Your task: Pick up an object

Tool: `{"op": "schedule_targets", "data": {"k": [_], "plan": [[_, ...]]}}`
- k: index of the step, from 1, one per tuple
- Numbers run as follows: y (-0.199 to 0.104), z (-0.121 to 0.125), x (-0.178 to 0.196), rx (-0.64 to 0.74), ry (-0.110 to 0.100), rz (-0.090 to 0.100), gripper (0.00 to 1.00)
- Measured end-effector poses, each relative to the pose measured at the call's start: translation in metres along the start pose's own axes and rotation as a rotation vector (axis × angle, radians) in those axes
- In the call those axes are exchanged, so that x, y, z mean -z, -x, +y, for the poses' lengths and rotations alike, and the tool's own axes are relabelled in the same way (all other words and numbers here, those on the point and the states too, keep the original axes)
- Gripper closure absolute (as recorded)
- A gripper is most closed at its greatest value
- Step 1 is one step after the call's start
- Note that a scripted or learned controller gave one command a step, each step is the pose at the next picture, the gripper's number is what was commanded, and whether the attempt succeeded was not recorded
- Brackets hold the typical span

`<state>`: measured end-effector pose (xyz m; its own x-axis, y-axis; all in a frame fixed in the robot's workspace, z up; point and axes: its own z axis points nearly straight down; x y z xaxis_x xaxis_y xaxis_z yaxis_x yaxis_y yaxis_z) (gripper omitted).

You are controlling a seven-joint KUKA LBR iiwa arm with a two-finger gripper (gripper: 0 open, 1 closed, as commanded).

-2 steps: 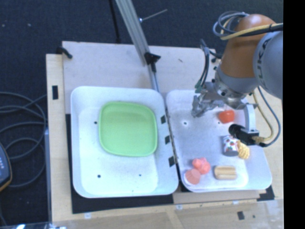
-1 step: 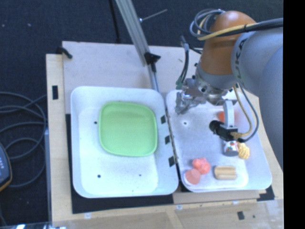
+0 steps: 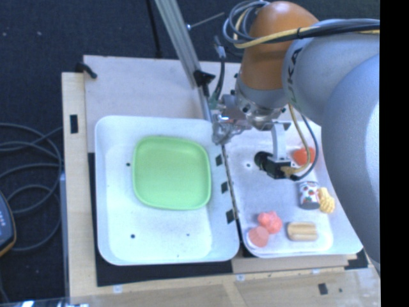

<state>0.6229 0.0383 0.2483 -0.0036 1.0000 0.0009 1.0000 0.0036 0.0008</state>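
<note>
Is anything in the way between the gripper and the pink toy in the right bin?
Nothing visible blocks it. The gripper sits at the right bin's upper left corner, and bare bin floor lies between it and the pink toy near the front.

I can read no text, label, brand, number or sign anywhere from here. The grey arm [image 3: 339,75] carries dark marks on its casing beside the orange band [image 3: 271,43], which may be part of a maker's lettering, but they are cut off and I cannot make out a single letter. The small can [image 3: 308,195] in the right bin [image 3: 255,171] has a patterned wrapper, too small and blurred for me to read.
</note>
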Motion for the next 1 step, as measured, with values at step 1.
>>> {"op": "schedule_targets", "data": {"k": [1], "plan": [[-0.0478,0.0098,-0.0118,-0.001,-0.001,-0.001,1.00]]}}
